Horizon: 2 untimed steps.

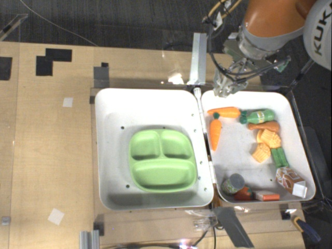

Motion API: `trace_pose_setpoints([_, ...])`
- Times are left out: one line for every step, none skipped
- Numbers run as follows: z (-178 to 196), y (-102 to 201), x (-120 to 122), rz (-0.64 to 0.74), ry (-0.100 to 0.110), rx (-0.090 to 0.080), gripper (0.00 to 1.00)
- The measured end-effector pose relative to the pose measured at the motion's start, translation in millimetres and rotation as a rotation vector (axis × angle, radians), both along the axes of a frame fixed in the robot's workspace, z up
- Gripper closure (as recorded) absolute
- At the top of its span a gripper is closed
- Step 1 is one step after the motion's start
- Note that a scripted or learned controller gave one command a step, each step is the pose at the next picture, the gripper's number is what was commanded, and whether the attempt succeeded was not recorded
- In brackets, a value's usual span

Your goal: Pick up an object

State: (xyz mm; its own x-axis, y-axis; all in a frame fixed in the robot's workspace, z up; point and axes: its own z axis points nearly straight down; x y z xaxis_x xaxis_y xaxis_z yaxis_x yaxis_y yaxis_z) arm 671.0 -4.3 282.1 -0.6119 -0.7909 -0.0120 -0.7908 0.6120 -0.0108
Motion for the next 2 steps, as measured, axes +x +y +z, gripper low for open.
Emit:
trace_pose_setpoints([13,3,2,0.002,-0.009,0.004,1.00])
trace_pose_setpoints([-100,-46,-87,-0.006,0.016,-0.001,1.00])
